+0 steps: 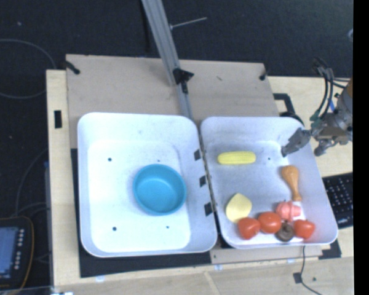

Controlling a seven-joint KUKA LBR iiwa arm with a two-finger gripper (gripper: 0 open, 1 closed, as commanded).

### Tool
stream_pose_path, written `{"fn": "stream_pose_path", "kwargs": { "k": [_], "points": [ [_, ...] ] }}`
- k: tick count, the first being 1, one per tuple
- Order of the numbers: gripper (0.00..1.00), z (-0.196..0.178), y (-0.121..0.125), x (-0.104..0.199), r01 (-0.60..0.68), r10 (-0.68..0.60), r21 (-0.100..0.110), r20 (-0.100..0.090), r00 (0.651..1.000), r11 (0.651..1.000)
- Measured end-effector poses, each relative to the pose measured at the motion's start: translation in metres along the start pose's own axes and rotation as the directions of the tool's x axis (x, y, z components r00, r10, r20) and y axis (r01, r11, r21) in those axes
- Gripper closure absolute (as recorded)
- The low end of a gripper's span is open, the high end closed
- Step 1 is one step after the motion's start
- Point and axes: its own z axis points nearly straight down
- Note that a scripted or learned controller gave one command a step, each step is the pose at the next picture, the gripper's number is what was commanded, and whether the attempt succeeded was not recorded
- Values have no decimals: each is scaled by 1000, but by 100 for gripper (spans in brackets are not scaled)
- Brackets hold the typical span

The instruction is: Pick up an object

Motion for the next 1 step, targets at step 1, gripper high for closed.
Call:
{"fn": "stream_pose_path", "kwargs": {
  "k": [1],
  "points": [
    [0,43,2,-2,-4,4,6,2,1000,1000]
  ]
}}
